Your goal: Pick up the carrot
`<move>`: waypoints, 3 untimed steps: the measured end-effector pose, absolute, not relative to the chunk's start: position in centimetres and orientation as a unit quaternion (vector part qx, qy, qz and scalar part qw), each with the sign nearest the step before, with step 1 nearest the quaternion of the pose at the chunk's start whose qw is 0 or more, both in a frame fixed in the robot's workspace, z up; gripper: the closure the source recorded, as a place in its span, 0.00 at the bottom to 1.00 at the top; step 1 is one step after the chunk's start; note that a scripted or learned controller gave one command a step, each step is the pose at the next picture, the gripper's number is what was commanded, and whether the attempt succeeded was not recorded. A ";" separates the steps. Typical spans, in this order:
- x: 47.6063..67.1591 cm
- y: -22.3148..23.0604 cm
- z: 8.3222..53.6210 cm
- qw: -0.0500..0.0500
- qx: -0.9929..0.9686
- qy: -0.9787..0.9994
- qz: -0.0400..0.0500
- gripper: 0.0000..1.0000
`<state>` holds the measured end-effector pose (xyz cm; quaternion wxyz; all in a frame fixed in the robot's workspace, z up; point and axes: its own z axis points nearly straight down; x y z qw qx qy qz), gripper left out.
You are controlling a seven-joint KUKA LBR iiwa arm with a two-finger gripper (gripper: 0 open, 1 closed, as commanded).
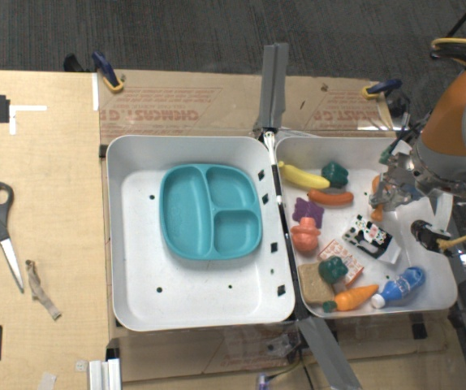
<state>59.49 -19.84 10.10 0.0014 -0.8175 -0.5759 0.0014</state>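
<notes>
Carrot (355,298) lying at front edge of the right bin (428,303), beside a blue bottle (399,287), gripper (387,192) over bin's right side, far from carrot, grip state impossible to tell

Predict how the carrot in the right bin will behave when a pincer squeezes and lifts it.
The carrot looks like smooth moulded plastic, so probably stiff, light, and somewhat slippery. Its tapered, rounded body may roll or squirt sideways. It lies against the blue bottle and a tan slice, which could shift.
</notes>
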 end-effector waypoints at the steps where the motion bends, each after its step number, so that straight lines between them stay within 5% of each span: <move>1: 61.5 -13.4 16.0 0.000 -0.843 -0.538 0.001 1.00; 2: 61.5 -13.4 16.0 0.000 -0.843 -0.538 0.001 0.00; 3: 64.1 -18.7 16.9 0.000 -0.864 -0.504 0.001 0.00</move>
